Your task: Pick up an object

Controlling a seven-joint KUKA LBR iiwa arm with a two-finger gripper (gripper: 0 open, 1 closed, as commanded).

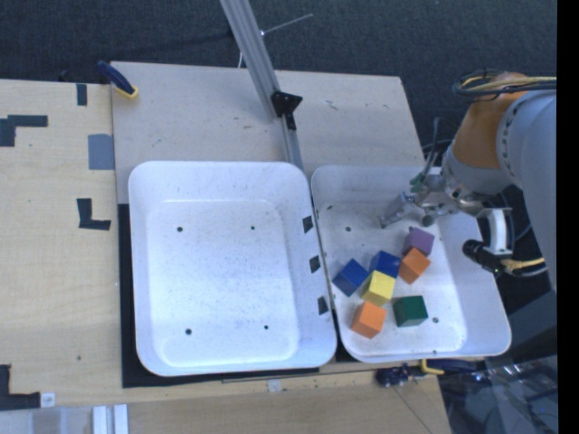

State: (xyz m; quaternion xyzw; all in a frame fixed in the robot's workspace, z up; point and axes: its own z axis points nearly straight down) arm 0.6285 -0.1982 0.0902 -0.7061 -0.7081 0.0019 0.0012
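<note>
Several small blocks lie in the right bin [470, 337]: a purple one [419, 240], an orange one [413, 265], two blue ones [386, 262] [349, 277], a yellow one [380, 287], a second orange one [367, 318] and a green one [410, 310]. My gripper [404, 219] hangs over the upper part of that bin, just above and left of the purple block. Its fingers stand open with nothing between them. The grey arm with its orange band [479, 138] comes in from the right.
The left bin [140, 242] sits beside the right one, their rims touching. A slanted metal pole [249, 39] with a black bracket ends near the bins' shared top corner. Black cables [493, 251] hang at the right bin's edge.
</note>
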